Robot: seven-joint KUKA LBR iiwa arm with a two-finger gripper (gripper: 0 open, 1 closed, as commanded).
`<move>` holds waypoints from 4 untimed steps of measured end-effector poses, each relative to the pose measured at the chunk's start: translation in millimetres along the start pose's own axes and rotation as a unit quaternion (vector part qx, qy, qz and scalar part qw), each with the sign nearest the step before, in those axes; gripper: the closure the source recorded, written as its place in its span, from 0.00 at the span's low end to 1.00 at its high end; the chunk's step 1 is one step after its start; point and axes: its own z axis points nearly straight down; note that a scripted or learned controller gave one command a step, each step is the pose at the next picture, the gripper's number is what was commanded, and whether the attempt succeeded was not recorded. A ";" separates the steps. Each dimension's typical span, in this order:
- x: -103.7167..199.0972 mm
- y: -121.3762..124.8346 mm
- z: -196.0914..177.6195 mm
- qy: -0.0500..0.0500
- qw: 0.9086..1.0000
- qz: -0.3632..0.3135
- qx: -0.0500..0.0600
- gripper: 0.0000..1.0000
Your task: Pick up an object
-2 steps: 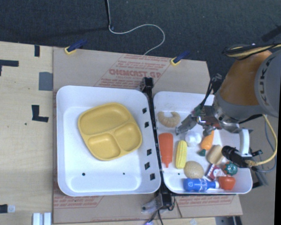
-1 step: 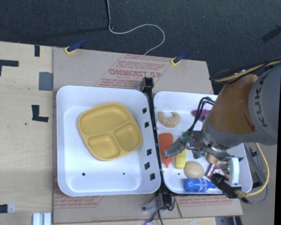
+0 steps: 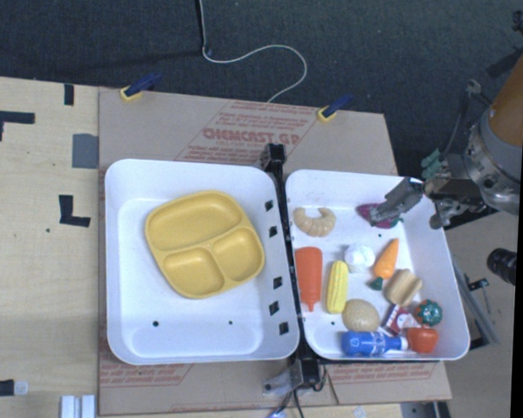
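Right bin holding toy foods: one purple piece at its far edge, beside the claw, whose state cannot be told; two carrots, one corn cob, one croissant. Left bin: one yellow divided plate.
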 end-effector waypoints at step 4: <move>-159.1 -0.4 -57.3 0.000 1.000 0.001 0.007 1.00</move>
